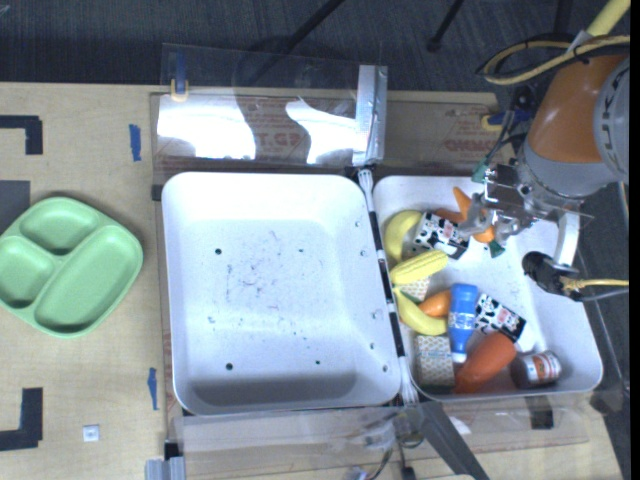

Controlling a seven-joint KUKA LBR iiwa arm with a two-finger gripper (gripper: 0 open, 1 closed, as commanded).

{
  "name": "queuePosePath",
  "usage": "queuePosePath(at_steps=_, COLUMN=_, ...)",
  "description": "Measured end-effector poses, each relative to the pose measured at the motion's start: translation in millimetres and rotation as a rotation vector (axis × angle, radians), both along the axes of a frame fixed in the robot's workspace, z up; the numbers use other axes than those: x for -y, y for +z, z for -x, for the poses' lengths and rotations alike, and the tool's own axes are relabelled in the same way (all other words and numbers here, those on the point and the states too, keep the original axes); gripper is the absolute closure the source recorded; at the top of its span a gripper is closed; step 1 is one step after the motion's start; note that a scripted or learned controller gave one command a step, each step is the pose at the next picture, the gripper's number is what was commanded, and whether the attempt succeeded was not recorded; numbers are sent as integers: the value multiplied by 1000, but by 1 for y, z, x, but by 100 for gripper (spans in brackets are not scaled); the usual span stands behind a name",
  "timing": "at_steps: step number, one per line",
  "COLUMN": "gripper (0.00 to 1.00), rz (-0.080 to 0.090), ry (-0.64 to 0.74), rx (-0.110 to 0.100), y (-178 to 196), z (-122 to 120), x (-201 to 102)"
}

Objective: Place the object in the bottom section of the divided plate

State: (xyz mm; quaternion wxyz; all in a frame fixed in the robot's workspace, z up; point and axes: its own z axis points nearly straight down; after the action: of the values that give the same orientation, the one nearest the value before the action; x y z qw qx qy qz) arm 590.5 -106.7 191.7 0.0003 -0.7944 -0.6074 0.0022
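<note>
A: Plate (62, 266) sits on the surface, well left of both bins, green, three sections, nothing in it. Where's the object?

B: Nothing marks one out. The arm (575, 118) is over the right bin (590, 363), and the gripper (490, 223) hangs at that bin's upper part, just beside a small orange piece (462, 203) and a black-and-white toy (438, 233). My guess is one of those two.

A: Are the fingers on anything?

B: Cannot tell. The wrist hides them from above, so how far apart they stand, or whether anything is between them, is not readable.

A: What else is in that bin?

B: Bananas (410, 253), a blue bottle (462, 318), an orange lump (485, 360), a small jar (538, 368). All crowded, touching.

A: How would the orange piece handle?

B: Probably light, stiff plastic, smooth enough to slip. I'd take it across its narrow middle, from above, clear of the toy. Crowding is the risk: a neighbour may get nudged or pinched along with it.

A: And the left bin (270, 278)?

B: Lies between the pile and the plate, so the carry must pass over it.
</note>
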Motion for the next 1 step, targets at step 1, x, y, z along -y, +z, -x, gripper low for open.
queuePosePath(at_steps=1, gripper=100, rz=-2, ry=-202, rx=-2, y=22, z=28, x=-50)
